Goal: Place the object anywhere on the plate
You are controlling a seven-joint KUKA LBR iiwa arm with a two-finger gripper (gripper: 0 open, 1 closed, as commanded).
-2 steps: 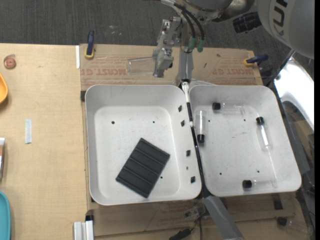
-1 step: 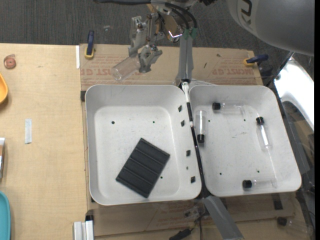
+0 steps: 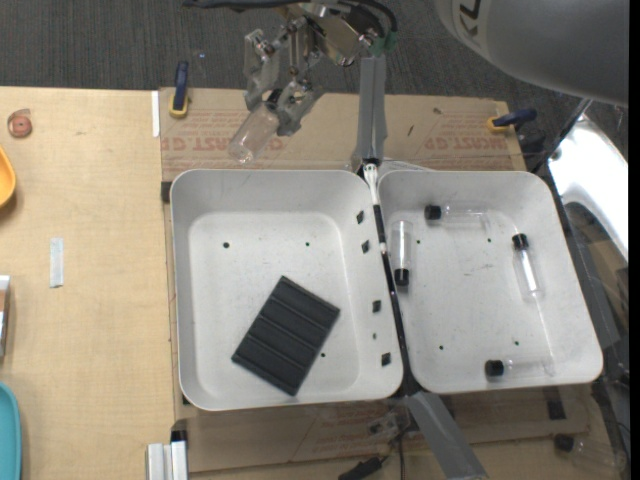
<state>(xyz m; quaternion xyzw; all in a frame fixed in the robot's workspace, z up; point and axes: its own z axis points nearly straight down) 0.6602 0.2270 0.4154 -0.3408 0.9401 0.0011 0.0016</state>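
Left bin (image 3: 200, 298): a dark ribbed rectangular plate (image 3: 287, 334) lies flat and askew on its floor. Above the bin's far rim, the gripper (image 3: 272, 118) hangs over the cardboard (image 3: 330, 138), pinching a clear tube (image 3: 254, 133) between its fingers; the tube tilts down to the left. Right bin (image 3: 570, 298): four more clear tubes with black caps lie apart, one (image 3: 401, 255) near the central divider, one (image 3: 455, 213) at the far side, one (image 3: 525, 266) toward the right, one (image 3: 520, 368) along the near wall.
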